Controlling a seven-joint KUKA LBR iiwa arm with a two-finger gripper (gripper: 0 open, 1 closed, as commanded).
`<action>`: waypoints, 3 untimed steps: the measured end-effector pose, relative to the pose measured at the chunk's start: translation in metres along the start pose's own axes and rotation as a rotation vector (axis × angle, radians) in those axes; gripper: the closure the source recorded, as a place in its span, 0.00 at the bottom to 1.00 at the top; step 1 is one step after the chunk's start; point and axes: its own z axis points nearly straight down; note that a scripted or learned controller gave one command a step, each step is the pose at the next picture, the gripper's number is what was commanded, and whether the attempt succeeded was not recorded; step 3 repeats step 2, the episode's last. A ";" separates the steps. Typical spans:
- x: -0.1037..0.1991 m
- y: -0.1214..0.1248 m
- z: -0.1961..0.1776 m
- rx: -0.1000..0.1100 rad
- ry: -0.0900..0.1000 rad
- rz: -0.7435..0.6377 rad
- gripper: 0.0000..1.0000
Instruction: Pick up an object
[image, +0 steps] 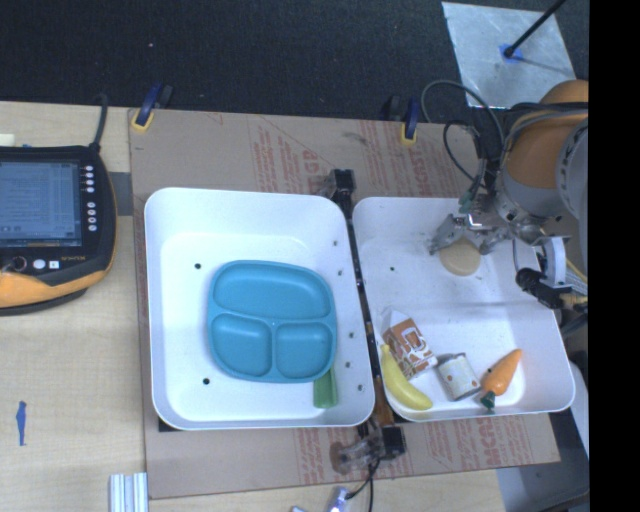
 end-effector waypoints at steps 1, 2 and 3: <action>-0.011 0.000 0.000 -0.003 -0.002 0.002 0.00; -0.012 0.002 -0.014 -0.008 -0.004 -0.001 1.00; -0.012 0.002 -0.014 -0.008 -0.004 -0.001 1.00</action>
